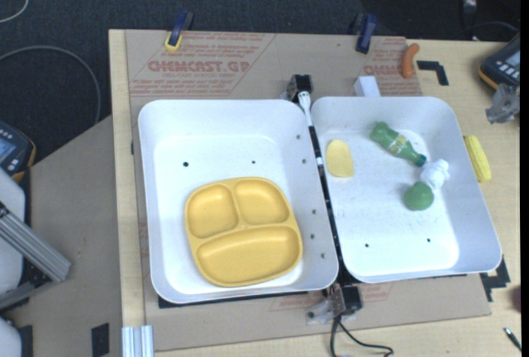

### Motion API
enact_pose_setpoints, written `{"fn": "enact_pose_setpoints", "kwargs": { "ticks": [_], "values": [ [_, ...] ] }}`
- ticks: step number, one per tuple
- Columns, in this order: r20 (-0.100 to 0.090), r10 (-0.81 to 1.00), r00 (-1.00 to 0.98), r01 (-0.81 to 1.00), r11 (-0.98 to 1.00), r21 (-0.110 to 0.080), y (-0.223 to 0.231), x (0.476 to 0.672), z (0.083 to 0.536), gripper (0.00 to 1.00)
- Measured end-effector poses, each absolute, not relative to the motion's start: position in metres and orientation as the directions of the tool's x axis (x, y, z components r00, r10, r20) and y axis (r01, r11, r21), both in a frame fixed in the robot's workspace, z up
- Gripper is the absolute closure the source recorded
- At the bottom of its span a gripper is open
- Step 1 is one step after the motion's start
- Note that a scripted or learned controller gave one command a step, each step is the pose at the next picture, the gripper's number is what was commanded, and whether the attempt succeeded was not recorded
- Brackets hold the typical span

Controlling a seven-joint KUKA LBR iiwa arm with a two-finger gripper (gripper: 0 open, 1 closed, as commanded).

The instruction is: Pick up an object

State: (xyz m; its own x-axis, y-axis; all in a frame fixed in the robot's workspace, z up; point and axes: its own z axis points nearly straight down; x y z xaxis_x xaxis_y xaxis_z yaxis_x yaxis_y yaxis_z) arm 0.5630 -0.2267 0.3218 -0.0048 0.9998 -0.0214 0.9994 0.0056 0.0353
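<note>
Bench [124,207]: brown printed board is lying under two white bins, with dark floor around it.
Hard to make out: a white piece [436,173] is touching a green ball [419,197]; its kind cannot be told.
Left bin [161,173]: is holding a yellow divided plate [244,230].
Right bin [463,207], arm's side: a green bottle [397,143] is lying tilted; a pale yellow piece [340,158] is resting by the inner wall.
Gripper: whether it is released or clenched cannot be told.
</note>
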Motion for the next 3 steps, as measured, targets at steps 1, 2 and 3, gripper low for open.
{"fn": "enact_pose_setpoints", "kwargs": {
  "ticks": [1,2,3],
  "values": [
    [-0.024,1.000,-0.005,0.999,0.006,0.039,-0.227,0.564,0.332,1.00],
    [-0.027,1.000,-0.006,0.999,0.008,0.043,-0.227,0.564,0.343,1.00],
    [-0.030,1.000,-0.007,0.999,0.008,0.047,-0.228,0.565,0.354,1.00]
  ]
}}
